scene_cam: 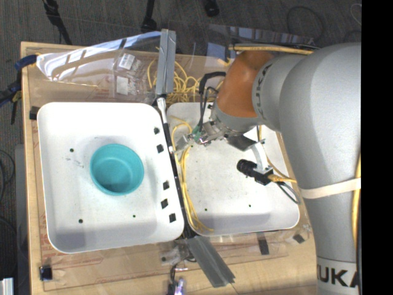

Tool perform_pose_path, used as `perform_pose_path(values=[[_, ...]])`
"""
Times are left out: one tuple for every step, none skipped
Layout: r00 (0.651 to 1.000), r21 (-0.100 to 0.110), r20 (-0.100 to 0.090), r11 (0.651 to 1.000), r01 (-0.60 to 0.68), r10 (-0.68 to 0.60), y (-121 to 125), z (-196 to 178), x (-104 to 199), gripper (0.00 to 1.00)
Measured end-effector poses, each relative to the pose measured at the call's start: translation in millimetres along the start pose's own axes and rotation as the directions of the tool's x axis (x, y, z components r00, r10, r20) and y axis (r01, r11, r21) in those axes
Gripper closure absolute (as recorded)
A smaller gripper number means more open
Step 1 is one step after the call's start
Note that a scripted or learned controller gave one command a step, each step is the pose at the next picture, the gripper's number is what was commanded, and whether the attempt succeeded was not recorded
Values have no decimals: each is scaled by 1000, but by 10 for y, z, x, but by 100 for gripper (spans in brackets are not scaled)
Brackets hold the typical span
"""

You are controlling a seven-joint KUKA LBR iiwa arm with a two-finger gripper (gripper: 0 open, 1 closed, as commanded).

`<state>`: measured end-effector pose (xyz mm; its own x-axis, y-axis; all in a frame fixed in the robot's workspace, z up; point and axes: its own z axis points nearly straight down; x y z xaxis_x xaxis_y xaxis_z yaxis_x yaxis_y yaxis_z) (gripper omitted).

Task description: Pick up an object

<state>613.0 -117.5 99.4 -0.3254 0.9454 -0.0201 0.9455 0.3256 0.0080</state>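
Note:
A teal bowl point(116, 168) sits upright in the middle of the left white bin point(61, 226). My gripper point(201, 134) is down in the far left corner of the right white bin point(245, 217), close to that bin's left wall and well apart from the bowl. The grey arm with its orange band point(242, 91) covers the right bin's far right part. I make out nothing held at the gripper's tip.
A dividing rail with several black clips point(166, 183) runs between the bins. Yellow cables point(178, 82) and a clear plastic sheet point(104, 66) lie behind the bins. A yellow cable also loops along the right bin's left and front walls point(187, 208).

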Motion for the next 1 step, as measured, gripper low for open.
perform_pose_path(values=[[915,19,-10,915,-404,404,413,75,-87,0]])
